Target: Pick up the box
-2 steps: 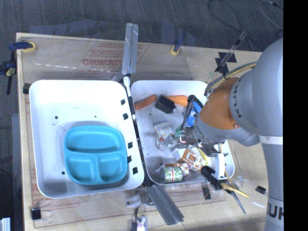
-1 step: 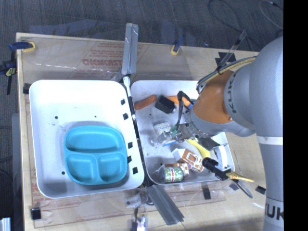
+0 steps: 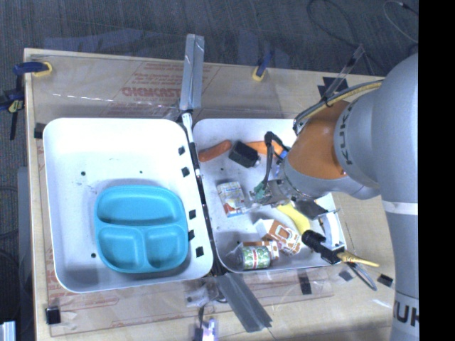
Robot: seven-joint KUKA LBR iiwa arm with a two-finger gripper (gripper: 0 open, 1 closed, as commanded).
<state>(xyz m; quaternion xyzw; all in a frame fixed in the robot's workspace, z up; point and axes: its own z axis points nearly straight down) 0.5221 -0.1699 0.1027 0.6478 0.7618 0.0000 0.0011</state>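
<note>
Gripper [image 3: 264, 190] is low over the middle of the right bin [image 3: 234, 124], with nothing visibly held. Can't tell from this angle whether it's spread or closed; the wrist hides the tip.

Box [image 3: 282, 236] is the brown-and-white carton lying flat near the front of the right bin. It's just short of the gripper on the camera side, between the banana [image 3: 293, 217] and the can [image 3: 256, 256]. Banana looks to be touching or overlapping its far edge, and the can sits just beside its near-left corner.

My take on doing this well:
- Shift toward the front wall before descending. Right now the tool is nearer the printed packet [image 3: 229, 196] than the box, so a straight drop risks grabbing the wrong item.
- Close across the box's short side. Align the closing axis so it clears banana and can, otherwise one of them gets pinched in too.
- Box lies flat, so go low enough to catch its sides, then lift straight up. Expect the banana to roll off.
- Confirm the hold after the lift, not before.

Pose: arm [image 3: 377, 141] comes in from the right, orange band [image 3: 316, 155] above the wrist, and the wrist is pitched down and leftward into the bin. Left bin [image 3: 71, 190] has just the blue tray [image 3: 138, 227], well apart from all this.
</note>
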